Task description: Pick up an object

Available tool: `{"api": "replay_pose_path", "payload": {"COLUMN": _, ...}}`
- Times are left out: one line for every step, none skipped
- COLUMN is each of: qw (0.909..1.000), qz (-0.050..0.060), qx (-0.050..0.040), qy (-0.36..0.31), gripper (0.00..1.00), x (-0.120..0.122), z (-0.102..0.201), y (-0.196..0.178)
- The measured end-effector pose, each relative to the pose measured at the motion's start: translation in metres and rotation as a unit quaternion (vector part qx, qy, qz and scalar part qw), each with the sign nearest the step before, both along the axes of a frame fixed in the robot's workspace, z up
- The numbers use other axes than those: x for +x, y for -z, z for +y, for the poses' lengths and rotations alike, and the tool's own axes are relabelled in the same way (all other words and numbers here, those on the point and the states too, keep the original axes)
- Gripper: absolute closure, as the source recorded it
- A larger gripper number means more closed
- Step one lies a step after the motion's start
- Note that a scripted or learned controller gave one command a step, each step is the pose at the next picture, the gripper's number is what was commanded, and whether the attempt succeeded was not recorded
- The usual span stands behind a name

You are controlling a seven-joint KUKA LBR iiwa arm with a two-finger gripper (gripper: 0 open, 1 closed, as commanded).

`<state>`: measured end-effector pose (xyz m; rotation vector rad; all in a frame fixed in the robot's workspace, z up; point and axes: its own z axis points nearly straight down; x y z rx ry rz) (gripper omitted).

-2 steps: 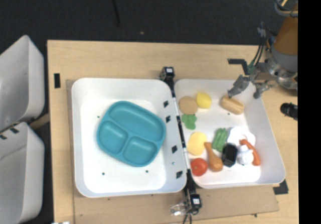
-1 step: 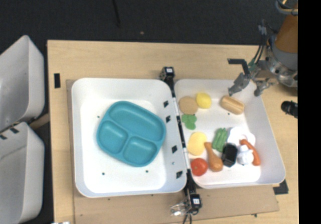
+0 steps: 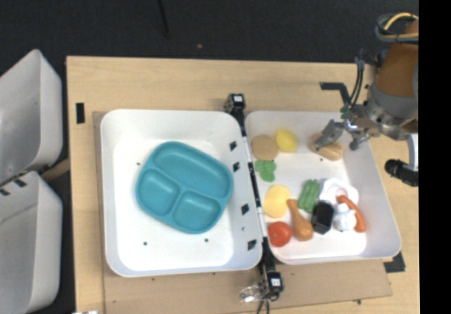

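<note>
1. Nearest the camera, along the front of the right bin (image 3: pixel 384 239), lie a red tomato (image 3: pixel 280 234), an orange drumstick-shaped piece (image 3: pixel 299 221), a black block (image 3: pixel 323 217) and a white item with an orange strip (image 3: pixel 347 211) — all packed close together
2. Just behind them sit a yellow lemon-like fruit (image 3: pixel 277 201) and a green pod (image 3: pixel 309 195), with a small green leafy piece (image 3: pixel 266 170) near the divider
3. The left bin (image 3: pixel 120 235) holds a blue divided plate (image 3: pixel 184 186), lying flat and turned at a slant
4. Farther back in the right bin are a tan round cookie (image 3: pixel 264 146) and a small yellow ball (image 3: pixel 286 140), just beside each other
5. At the far right corner of that bin a tan bread-like piece (image 3: pixel 330 152) lies directly under the gripper (image 3: pixel 341 138)
6. The gripper's two grey fingers spread apart above the bread-like piece — nothing is clamped between them; the left tip appears to touch it
7. Behind it the arm (image 3: pixel 396 80) rises, its orange band at the frame's right side
</note>
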<state>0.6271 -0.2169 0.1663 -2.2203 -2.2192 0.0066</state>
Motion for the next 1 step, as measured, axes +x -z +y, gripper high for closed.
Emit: {"api": "replay_pose_path", "payload": {"qw": 1.0, "qz": 0.0, "qx": 0.0, "qy": 0.001, "gripper": 0.0, "x": -0.0022, "z": -0.009, "y": 0.0603}}
